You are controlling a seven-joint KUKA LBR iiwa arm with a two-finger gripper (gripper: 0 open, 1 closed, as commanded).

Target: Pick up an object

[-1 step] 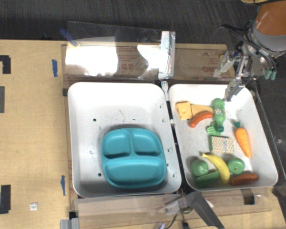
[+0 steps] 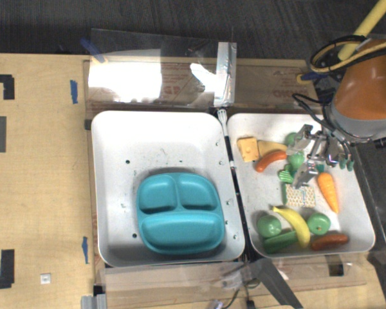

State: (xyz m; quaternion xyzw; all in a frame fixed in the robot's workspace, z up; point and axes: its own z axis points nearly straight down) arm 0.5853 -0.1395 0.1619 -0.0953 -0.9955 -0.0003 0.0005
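My gripper [image 2: 307, 161] hangs low over the middle of the right bin [image 2: 362, 201], reaching in from the right under the orange wrist band. Right under and around it lie small green toy pieces [image 2: 288, 174] and a patterned card [image 2: 301, 197]. An orange carrot [image 2: 328, 191] lies just to its right. To its left are a yellow cheese wedge [image 2: 248, 148] and an orange-red sausage [image 2: 270, 160]. Nearer the front sit a banana [image 2: 293, 222], green fruits [image 2: 268, 224] and a red sausage [image 2: 329, 240]. Nothing is visibly held.
The left bin [image 2: 116, 140] holds a teal divided tray [image 2: 179, 212] toward its front. A clear plastic sheet and a metal bracket [image 2: 225, 73] stand behind the bins. Cables loop beside the arm at upper right.
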